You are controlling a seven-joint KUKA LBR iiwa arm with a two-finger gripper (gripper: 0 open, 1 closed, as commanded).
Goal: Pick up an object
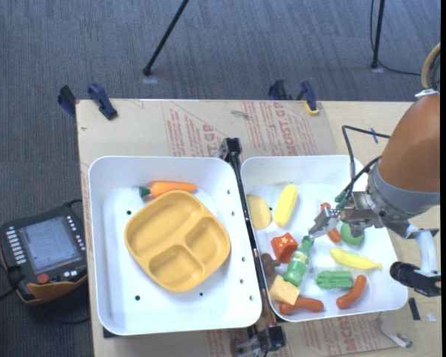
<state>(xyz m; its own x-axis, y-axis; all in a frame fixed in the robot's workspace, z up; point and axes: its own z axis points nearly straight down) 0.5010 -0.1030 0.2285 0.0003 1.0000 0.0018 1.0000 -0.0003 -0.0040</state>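
1. Left bin (104,199) has a yellow divided plate (178,239), with a toy carrot (169,188) just behind it.
2. Right bin (312,166) is packed with toy food: corn (285,204), banana (354,259), green bottle (299,259), red cube (283,245).
3. Gripper (325,222) hangs over the right bin's middle, fingers spread, nothing between them.

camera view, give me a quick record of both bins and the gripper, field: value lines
left bin: yellow divided plate, toy carrot beside its far edge
right bin: toy food pile, including corn cob, red cube, green bottle, banana, sausages near the front edge
gripper: low over the right bin, reaching in from the right
grasp: cannot tell from this view
bench: cardboard sheet under both bins
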